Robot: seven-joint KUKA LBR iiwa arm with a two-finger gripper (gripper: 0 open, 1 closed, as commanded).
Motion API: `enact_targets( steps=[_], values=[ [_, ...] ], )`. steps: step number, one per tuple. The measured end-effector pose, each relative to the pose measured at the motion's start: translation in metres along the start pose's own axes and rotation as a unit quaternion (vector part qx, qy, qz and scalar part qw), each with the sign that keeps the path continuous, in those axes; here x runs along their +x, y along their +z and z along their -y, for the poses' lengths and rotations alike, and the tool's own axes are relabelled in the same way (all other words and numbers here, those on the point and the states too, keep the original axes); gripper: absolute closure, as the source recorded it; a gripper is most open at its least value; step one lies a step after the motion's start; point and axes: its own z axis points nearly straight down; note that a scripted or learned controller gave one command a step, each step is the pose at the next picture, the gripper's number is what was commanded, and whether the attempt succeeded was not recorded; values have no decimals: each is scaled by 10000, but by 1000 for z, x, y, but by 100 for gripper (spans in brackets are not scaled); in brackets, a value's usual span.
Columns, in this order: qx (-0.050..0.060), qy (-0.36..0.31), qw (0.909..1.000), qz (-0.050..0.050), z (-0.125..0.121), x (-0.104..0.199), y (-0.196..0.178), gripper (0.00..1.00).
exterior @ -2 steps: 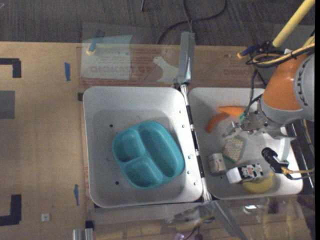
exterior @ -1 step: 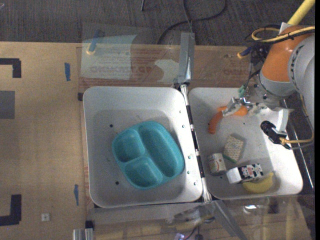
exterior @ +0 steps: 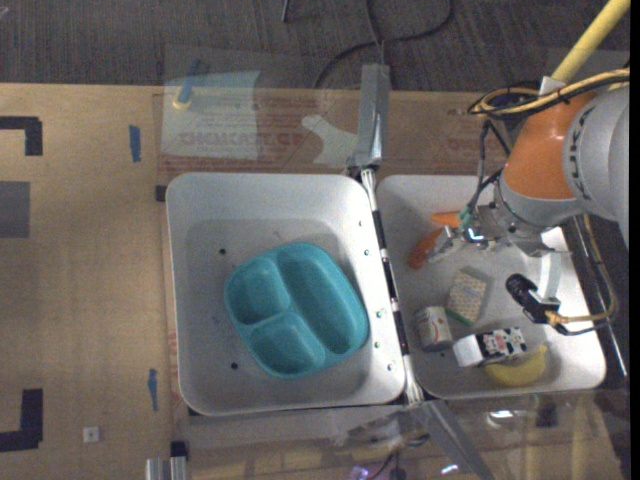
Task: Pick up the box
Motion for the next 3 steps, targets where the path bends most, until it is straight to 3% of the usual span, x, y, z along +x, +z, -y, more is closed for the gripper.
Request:
enact_targets(
  steps=[1, 2, 3],
  values=[
    [-5, 27, 10000, -7, 46, -1, -1, 0],
    [-17, 24, 10000, -1, 90, 19, -1, 0],
    [-31, 48, 10000, 14, 89, 16, -11, 100]
  ],
)
